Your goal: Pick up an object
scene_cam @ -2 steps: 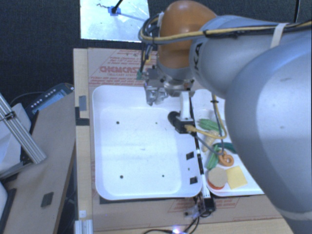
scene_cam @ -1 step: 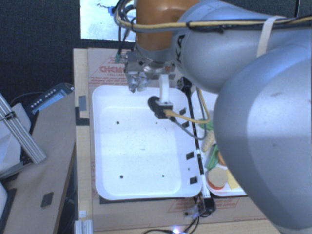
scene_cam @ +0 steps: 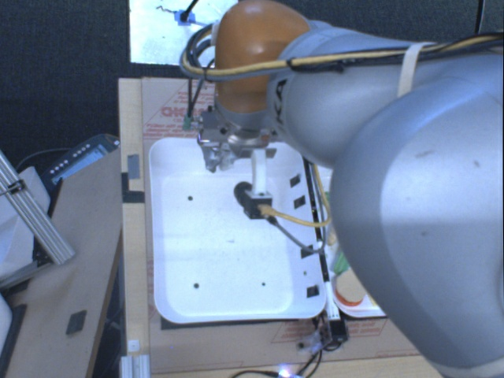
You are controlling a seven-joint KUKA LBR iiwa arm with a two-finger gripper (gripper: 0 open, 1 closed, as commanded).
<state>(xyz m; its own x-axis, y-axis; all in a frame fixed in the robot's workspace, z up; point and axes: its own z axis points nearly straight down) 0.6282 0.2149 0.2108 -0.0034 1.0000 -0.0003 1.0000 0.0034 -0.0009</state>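
Observation:
My gripper (scene_cam: 216, 159) hangs over the far edge of the left white bin (scene_cam: 181, 290), below the orange band of the arm. I see nothing held in it. At the near right, beside the arm's grey body, a sliver of the right bin shows a round white and orange thing (scene_cam: 351, 296) and a bit of green (scene_cam: 340, 264). The arm hides most of that bin.
The arm's big grey links (scene_cam: 409, 179) cover the right half of the view. A cardboard sheet (scene_cam: 161, 109) lies under the bins. A wooden bench surface (scene_cam: 79, 235) and a grey metal rail (scene_cam: 31, 215) lie to the left.

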